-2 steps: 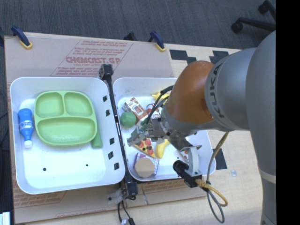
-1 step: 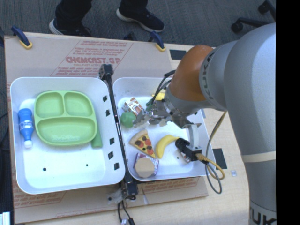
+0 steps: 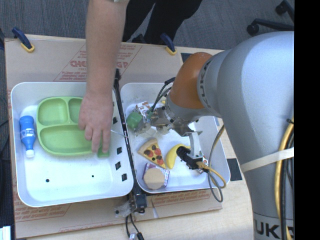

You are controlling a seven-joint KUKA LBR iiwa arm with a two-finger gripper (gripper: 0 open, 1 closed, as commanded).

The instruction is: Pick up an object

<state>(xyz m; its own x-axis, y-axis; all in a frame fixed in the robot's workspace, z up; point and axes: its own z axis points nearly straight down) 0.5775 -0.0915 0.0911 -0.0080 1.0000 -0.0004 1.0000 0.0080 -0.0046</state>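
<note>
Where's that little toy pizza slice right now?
The pizza slice lies in the right bin, near its left wall, just left of the banana and above the round bun.

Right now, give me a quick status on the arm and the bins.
Gripper low in right bin, beside green toy. Nothing seen held. Person's hand on green tray, left bin.

A person's hand (image 3: 97,124) and forearm block my way over the green divided plate (image 3: 62,129); the left bin's (image 3: 65,184) front floor lies open to me.
</note>
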